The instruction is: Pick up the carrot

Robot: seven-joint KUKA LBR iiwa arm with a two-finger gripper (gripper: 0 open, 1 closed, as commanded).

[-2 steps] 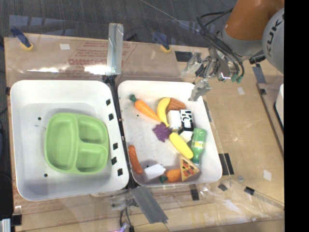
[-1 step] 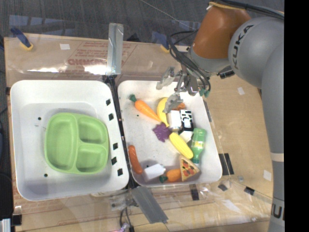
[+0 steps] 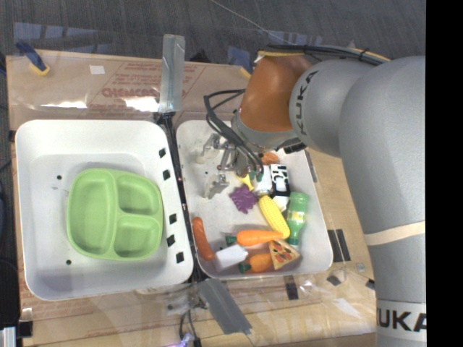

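We find the carrot (image 3: 259, 237) lying in the right bin (image 3: 189, 139) near its front, between a corn cob (image 3: 273, 216) and a pizza slice (image 3: 283, 254). The gripper (image 3: 226, 166) stands apart above it, fingers spread, holding nothing. The left bin (image 3: 29, 143) holds a green divided plate (image 3: 113, 213).

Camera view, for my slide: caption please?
Gripper hovers in the right bin, away from the carrot.
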